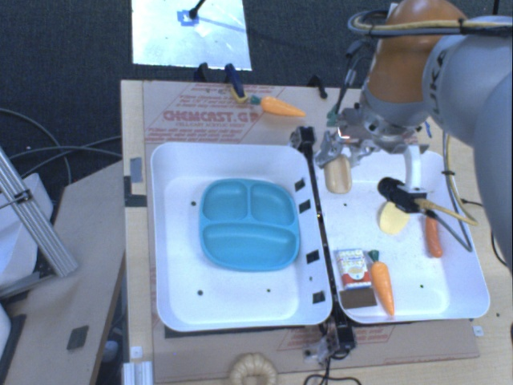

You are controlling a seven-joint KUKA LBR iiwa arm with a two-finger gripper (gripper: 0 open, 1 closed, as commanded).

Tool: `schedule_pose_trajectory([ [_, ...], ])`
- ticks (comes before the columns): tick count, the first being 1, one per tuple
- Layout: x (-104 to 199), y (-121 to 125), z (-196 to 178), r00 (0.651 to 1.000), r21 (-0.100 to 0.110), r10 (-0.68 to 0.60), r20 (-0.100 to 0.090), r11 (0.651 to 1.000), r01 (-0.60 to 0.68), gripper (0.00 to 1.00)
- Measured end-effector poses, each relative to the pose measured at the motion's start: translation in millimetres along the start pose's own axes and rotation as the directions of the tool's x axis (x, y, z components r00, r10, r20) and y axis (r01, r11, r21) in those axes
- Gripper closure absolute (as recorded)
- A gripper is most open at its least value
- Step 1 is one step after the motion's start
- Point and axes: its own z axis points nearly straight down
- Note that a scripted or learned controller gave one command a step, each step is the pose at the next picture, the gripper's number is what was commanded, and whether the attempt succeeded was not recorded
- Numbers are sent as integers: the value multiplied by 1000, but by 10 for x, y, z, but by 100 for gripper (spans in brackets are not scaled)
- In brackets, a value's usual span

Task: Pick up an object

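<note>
Hiding its own fingertips, the gripper hangs over a tan piece in the right bin, grip unreadable.

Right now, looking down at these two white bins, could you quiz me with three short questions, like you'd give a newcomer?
1. True or false: the blue divided plate lies in the left bin.
2. Which lies outside both bins, on the cardboard behind them: A) juice carton, B) carrot with a green top, C) sausage?
3. Fill in: the gripper hangs above a tan, bread-like piece in the ____ bin.

Key: 1 true; 2 B; 3 right.
</note>
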Motion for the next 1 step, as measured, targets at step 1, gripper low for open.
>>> schedule_pose_trajectory([
  [1,-47,-60,2,1000,1,5,1,1000,-5,100],
])
